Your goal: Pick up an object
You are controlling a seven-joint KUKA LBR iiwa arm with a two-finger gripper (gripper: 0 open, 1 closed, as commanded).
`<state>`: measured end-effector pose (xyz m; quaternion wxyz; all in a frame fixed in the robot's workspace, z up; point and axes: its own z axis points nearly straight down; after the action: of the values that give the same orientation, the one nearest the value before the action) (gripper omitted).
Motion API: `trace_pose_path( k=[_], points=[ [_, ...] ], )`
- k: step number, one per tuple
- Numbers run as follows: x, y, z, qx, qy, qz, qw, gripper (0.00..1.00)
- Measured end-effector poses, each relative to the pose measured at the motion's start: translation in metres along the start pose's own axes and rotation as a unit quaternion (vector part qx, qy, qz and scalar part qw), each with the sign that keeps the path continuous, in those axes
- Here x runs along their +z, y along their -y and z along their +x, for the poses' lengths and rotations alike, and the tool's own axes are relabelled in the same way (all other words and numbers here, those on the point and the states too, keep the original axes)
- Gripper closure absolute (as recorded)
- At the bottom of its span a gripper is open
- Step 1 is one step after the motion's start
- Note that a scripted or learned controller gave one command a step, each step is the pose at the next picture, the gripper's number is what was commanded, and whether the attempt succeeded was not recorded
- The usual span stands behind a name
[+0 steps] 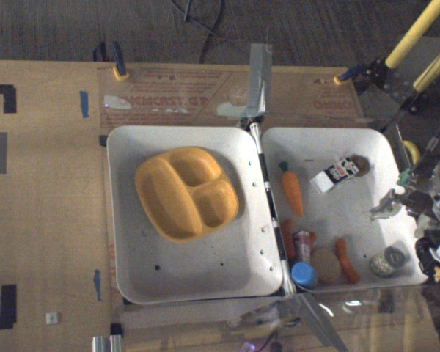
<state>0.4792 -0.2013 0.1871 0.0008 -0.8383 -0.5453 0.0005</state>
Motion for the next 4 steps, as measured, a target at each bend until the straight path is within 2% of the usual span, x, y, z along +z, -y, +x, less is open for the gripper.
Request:
trace_pose_path(
  k=[1,2,3,4],
  points=[
    [0.070,-0.037,0.066,-0.045,0.000,0.000,0.9990,0.00],
    [-0.127,-0.017,0.003,-0.186,0.001,-0.002,0.9825,0.00],
    [0.000,-0.017,0.007,-0.196,0.000,-0.001,0.9807,0.00],
    [0.079,-0.016,-0.008,-0.242,0.001,-0.013,0.9701,0.00]
  ],
)
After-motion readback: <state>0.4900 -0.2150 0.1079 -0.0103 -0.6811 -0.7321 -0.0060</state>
